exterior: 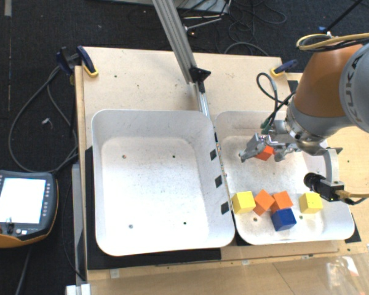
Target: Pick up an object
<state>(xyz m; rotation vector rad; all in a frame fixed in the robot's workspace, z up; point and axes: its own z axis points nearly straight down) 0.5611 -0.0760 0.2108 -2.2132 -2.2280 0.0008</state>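
Fingers [262, 150]: closed on orange block [265, 153], lifted above right bin [344, 229]
Block: sits between fingers, no offset
Others: cluster of blocks [272, 204] below fingers, near bin's front edge

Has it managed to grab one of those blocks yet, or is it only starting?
Done: the gripper is over the right bin, with an orange block between its fingers. Whether it is raised off the floor is unclear. Left: carrying it away. Five blocks lie along the front, among them a blue block.
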